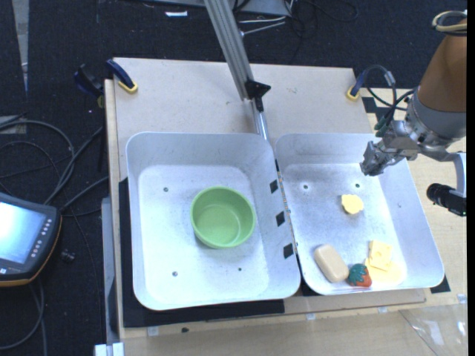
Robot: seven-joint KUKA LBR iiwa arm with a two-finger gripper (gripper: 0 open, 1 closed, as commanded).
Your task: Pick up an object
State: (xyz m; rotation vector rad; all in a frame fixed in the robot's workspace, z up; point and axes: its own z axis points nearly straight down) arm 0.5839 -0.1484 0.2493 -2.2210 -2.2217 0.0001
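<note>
White plastic makes up the 2 shallow bins sitting side by side on the pale counter (185, 95). The left bin (148, 169) carries 1 green bowl (223, 216), upright, near the bin's middle. Taking that bowl as the landmark: the right bin (312, 162) begins just to its right, past the shared divide where 3 small dark tabs sit along the rim.

Further right of the bowl and at about its height lies a small yellow lump (352, 204), alone on the bin floor. Below and right of the bowl, near the right bin's front edge, a tan oblong block (331, 262) lies at a slant. Just right of that block sits a small red and green piece (359, 275), touching or nearly touching a flat yellow piece (381, 258) beside it.

The claw (371, 163) hangs up and to the right of the bowl, over the back right part of the right bin, above the yellow lump and apart from it. Nothing shows between its fingers; how far they are parted I cannot tell, as the tip is a dark blur.

A slanted metal pole (234, 47) rises behind the bowl. Far left of the bowl a screened handheld unit (22, 236) lies off the counter. No readable writing or brand mark shows anywhere.
</note>
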